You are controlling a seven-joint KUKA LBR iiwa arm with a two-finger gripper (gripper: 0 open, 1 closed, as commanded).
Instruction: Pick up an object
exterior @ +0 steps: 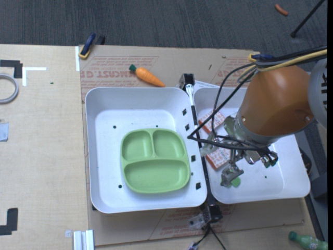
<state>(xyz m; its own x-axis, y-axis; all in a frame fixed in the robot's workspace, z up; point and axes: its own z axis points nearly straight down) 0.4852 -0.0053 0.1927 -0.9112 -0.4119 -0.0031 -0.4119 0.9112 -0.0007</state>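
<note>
Your claw (231,177) hung low in the right bin (291,189), its grip impossible to read, over a small green object (235,182) beside red-printed packets (217,158); next it needed a firm close, then lift.

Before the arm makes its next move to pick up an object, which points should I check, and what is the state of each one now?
1. Gripper is above the right bin: ok.
2. Something pickable lies under the arm: ok, a red and white packet and a small green piece lie there.
3. An object sits between the fingers: cannot tell, cables and wrist hide them.
4. Green divided plate lies flat in the left bin, away from the arm: ok.
5. Toy carrot lies outside both bins, on the cardboard: ok, not in the path.
</note>
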